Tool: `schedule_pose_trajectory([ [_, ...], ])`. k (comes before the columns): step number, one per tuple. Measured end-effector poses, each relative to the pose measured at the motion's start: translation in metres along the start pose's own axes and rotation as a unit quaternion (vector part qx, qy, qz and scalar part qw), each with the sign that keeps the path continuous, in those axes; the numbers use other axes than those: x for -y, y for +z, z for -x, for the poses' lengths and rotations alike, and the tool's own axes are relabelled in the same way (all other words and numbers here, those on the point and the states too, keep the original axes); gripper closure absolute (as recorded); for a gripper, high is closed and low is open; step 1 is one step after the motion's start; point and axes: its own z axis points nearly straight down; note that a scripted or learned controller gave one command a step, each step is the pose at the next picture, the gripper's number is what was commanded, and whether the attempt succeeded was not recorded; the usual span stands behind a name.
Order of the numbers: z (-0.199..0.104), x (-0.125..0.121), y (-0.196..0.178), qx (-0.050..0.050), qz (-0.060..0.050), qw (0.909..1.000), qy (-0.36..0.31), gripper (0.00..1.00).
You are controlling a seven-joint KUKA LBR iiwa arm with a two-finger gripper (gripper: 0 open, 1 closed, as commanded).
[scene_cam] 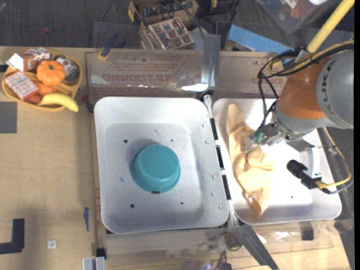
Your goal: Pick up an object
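Over the right bin (292, 207) the gripper (257, 138) touches a crumpled yellow cloth (247, 162) lying along that bin's left side; I cannot tell its state; a teal bowl (156, 168) sits upside down in the left bin (112, 122)

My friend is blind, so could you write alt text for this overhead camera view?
A grey robot arm's gripper reaches down to a crumpled yellow cloth in the right bin. A teal bowl sits upside down in the left bin.

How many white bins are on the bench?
2. The left bin holds a teal bowl; the right bin holds a yellowish cloth, with the gripper at the cloth.
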Motion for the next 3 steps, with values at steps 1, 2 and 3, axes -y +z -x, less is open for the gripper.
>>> schedule_pose_trajectory([
  [1, 0.000, 0.000, 0.000, 0.000, 0.000, 1.0000, 0.000, 0.00],
  [2, -0.016, -0.044, -0.082, -0.001, -0.009, 0.9940, 0.109, 0.00],
  [3, 0.013, -0.017, 0.012, 0.000, -0.003, 0.9974, 0.072, 0.00],
])
